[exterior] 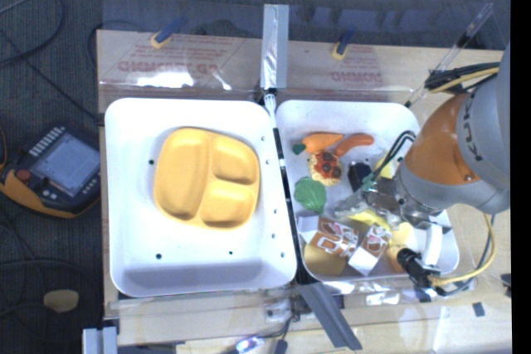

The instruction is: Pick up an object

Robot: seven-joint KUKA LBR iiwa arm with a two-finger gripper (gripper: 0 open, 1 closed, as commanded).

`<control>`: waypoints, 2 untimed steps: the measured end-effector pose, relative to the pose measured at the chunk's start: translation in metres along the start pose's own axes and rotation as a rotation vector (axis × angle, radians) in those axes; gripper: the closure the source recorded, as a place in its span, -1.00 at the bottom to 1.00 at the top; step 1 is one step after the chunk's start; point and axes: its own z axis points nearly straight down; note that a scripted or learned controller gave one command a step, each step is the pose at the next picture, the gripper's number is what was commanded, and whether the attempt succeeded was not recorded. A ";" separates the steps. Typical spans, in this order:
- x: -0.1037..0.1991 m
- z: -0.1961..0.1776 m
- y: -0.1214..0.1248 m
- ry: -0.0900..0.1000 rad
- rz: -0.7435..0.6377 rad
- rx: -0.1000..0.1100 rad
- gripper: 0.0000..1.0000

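The arm (452,157) is reaching down into the right bin (290,116) over the toys at 5 o'clock, jaws' state untellable; next it needs a firm grasp.

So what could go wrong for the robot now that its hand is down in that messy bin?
1. The right bin is crowded. The hand sits low among tightly packed toys, so it might pinch two at once or none.
2. The green toy and the carrot lie close together near the bin's wall, so a push could wedge them there.
3. The yellow cable loops down by the bin's corner and might snag as the arm lifts.
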 end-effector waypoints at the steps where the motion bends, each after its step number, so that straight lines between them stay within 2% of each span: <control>1: 0.002 -0.007 0.000 0.001 -0.002 0.002 1.00; 2: 0.057 0.001 0.090 -0.009 -0.059 -0.005 1.00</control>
